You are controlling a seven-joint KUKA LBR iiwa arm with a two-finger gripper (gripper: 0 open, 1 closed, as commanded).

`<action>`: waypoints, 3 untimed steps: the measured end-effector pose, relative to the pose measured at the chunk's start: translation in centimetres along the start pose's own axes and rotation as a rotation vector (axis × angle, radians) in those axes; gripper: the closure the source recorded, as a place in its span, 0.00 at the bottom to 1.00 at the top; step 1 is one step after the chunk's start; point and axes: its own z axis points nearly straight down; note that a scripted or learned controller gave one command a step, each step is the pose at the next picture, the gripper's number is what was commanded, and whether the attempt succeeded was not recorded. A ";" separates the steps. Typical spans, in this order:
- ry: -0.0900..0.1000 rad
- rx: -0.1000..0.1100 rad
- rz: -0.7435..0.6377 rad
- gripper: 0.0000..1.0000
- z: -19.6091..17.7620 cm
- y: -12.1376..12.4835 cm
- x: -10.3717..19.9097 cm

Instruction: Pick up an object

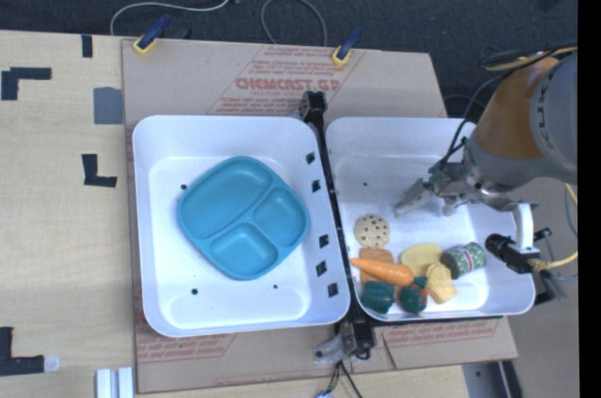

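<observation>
Seemingly, from the camera view, the tool (413, 200) is seen low in the right bin (394, 135), its fingers spread and nothing pinched between them. A cookie (372, 227) (the nearest thing) lies just left and toward the near rim; the carrot (381, 270) lies beyond, its long axis crosswise.

A wooden bench (56, 227) bears cardboard (282, 72) under two white bins (150, 199).
</observation>
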 end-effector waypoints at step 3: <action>-0.010 -0.024 -0.003 0.00 -14.5 2.6 -1.7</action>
